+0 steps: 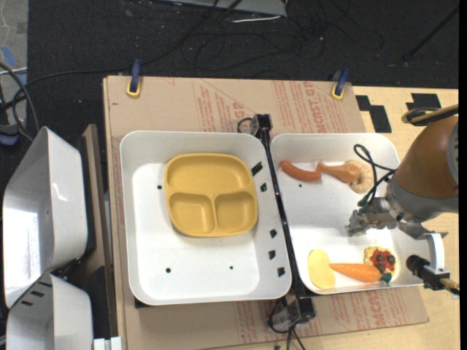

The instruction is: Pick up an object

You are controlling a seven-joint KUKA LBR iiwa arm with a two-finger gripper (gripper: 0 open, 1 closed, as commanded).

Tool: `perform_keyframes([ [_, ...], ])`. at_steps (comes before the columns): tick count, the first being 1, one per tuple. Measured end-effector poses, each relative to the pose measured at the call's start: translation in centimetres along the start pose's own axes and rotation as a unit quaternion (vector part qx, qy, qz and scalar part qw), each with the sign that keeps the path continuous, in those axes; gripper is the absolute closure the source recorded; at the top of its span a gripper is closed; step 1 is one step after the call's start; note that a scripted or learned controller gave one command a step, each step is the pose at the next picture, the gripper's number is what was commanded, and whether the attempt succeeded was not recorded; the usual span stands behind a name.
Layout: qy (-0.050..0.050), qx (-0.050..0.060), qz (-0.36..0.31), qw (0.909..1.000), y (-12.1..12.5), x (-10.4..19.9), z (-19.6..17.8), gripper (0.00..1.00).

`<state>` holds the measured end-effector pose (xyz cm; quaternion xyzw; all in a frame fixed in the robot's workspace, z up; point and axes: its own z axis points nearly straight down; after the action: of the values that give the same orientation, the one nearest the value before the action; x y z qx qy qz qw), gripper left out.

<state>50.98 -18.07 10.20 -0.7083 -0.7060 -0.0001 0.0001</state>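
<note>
A: Left bin (139, 268)?
B: Yellow divided plate (211, 194), sitting toward the back.
A: Right bin (379, 146)?
B: Sausage (300, 170) and tan drumstick-like piece (346, 171) at the rear; pale yellow slice (320, 268), carrot (356, 271) and small colourful item (381, 258) along the front edge.
A: Gripper (363, 222)?
B: Low over the right bin's middle, right of centre; finger state impossible to tell, nothing visibly held.

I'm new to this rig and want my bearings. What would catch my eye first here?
The yellow divided plate sits alone in the left bin. The right bin holds toy food: a sausage and a chicken leg near its far edge, a carrot and a yellow slice near its front. The gripper hangs over that bin's right side.
</note>
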Motion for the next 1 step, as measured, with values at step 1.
perform_keyframes([
  [1,-0.001,-0.003,-0.003,1.0000,1.08,-0.02,-4.84,1.00],
])
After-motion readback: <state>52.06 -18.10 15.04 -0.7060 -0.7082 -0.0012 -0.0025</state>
